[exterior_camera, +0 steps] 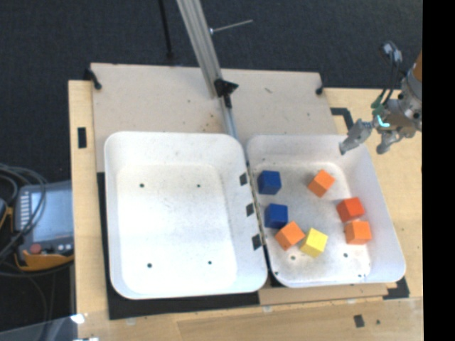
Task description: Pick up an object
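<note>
Up by the right bin's [366,163] far corner, the hand [368,140] hangs spread wide (fingers holding nothing).

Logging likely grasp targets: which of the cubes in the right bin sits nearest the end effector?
The orange cube toward the bin's far right, alone in the upper part. The end effector hovers over the bin's far-right corner; the other orange cubes lie lower down.

The claw [368,139] hangs open over the right bin's [380,261] two o'clock corner, empty; blue, orange, red and yellow cubes lie scattered in that bin.
</note>
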You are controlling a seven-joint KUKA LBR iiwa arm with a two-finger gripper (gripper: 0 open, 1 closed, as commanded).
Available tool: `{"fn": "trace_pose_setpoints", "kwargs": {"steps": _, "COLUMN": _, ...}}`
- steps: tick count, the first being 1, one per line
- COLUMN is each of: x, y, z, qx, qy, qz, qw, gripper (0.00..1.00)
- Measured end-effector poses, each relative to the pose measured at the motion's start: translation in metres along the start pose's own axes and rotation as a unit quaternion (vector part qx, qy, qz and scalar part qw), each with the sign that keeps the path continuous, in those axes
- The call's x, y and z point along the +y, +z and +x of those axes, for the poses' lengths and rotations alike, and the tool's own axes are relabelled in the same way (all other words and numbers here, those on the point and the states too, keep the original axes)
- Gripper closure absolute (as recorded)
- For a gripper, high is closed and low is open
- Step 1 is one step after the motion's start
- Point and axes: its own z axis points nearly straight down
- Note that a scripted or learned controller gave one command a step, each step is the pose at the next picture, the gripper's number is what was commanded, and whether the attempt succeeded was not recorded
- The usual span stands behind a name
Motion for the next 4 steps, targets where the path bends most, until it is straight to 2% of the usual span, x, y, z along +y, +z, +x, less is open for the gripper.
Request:
{"fn": "trace_pose_setpoints", "kwargs": {"steps": 1, "x": 0.001, "y": -0.003, "z": 0.000, "qx": -0.001, "qy": -0.001, "qz": -0.002, "qw": 1.0000, "gripper": 0.00}}
{"fn": "trace_pose_setpoints", "kwargs": {"steps": 4, "x": -0.006, "y": 0.182, "z": 0.006, "qx": -0.001, "qy": 0.002, "qz": 0.000, "qw": 1.0000, "gripper": 0.00}}
